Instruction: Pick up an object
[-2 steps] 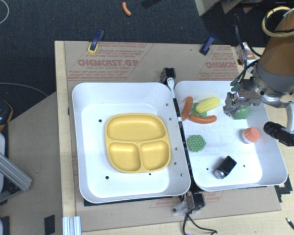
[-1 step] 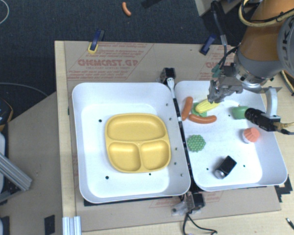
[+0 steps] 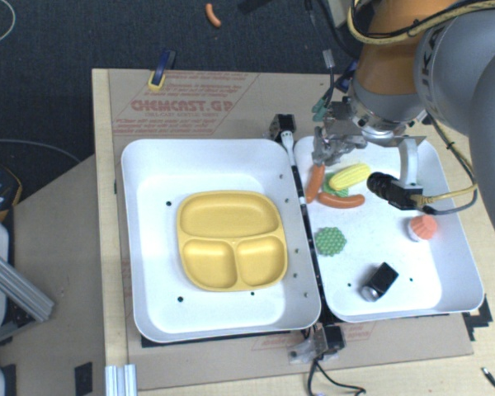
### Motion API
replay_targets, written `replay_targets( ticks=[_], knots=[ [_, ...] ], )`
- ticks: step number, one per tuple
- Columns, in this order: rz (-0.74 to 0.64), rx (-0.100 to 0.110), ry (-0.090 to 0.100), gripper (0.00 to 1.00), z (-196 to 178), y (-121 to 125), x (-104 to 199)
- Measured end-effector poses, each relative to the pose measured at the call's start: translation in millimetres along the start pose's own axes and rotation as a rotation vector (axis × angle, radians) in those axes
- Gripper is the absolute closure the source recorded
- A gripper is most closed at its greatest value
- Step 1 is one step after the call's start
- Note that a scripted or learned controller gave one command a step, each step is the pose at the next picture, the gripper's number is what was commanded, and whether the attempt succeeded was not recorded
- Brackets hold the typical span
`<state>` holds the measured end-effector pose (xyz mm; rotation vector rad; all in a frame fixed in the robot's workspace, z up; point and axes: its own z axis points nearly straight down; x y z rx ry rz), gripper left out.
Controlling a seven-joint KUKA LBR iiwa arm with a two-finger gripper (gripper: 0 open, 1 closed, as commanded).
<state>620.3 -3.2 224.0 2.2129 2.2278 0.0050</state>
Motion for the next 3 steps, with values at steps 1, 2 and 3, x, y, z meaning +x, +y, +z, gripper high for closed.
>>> replay_targets(
  ticks=[1, 2, 3],
  knots=[
    [0.006, -0.001, -0.002, 1.0, -10.5, 2.6, -2.0],
    [0.006, 0.0, -0.003, 1.0, -10.3, 8.2, -5.2],
    [0.007, 0.008, -0.001, 1.0, 6.9, -1.6, -3.9]
  ],
)
